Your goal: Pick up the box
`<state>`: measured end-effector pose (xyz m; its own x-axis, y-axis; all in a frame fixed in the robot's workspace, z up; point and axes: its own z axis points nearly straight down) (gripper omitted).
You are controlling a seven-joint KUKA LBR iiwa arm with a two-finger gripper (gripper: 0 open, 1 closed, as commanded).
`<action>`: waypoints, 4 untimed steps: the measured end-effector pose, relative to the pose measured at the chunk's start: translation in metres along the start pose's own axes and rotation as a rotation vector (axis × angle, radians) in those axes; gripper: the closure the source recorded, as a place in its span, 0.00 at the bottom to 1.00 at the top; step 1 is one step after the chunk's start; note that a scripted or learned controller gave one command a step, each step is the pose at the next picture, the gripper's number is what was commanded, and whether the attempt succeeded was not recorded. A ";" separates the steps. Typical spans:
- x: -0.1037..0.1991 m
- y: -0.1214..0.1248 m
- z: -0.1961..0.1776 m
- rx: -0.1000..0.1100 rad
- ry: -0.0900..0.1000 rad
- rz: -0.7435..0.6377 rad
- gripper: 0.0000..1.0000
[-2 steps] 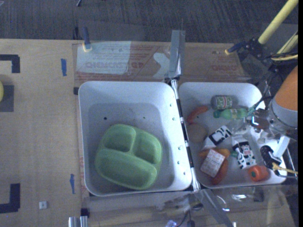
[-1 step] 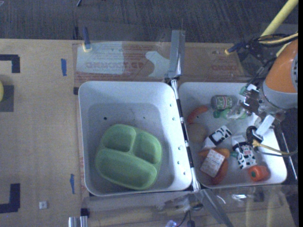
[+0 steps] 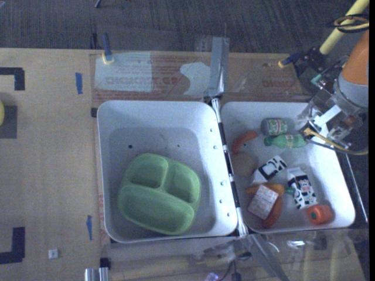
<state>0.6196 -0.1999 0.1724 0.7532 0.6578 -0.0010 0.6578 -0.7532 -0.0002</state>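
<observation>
a robot lab: taped plywood bench (image 3: 47,174), two white bins (image 3: 111,122), carpet floor (image 3: 176,10).

The counter (image 3: 47,174) is pale wood-coloured board, filling the left and centre of the frame. Two shallow white bins sit on it side by side, touching: the left bin (image 3: 111,157) at centre, the right bin (image 3: 345,206) toward the right. Black angular marks (image 3: 14,78) and short blue tape strips (image 3: 78,82) lie at its left. A clear plastic sheet (image 3: 135,72) lies above the left bin.
</observation>
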 end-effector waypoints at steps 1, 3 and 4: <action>-0.005 0.020 -0.018 0.001 0.000 0.356 0.00; -0.050 -0.018 0.065 0.008 0.004 0.417 0.00; -0.051 -0.017 0.055 0.007 0.002 0.419 1.00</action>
<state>0.5700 -0.2201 0.1171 0.9558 0.2941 -0.0004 0.2941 -0.9557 -0.0075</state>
